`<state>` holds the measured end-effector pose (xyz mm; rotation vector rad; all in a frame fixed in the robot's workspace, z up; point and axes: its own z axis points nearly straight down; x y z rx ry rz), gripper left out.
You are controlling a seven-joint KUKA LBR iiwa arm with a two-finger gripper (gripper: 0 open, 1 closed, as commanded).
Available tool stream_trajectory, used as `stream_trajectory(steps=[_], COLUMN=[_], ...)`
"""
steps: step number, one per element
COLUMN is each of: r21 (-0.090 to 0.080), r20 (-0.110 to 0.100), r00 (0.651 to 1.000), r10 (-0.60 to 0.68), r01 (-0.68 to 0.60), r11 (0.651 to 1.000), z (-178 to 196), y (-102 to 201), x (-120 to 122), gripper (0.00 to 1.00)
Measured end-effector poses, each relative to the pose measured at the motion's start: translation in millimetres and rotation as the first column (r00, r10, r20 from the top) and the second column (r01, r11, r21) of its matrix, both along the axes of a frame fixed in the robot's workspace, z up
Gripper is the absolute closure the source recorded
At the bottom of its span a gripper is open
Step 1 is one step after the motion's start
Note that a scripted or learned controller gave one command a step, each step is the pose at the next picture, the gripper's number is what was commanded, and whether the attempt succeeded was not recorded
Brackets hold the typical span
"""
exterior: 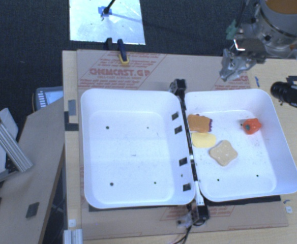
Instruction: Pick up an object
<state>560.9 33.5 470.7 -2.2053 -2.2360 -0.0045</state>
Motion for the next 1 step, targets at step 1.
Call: stream_trajectory(steps=[1], r21=[-0.001], r20=[0.004], r00=[1.000], r10=[-0.004], r01=[0.004], r11=[1.000], z=[14.5], y=[58.0], x=[41.2], gripper=[1.00])
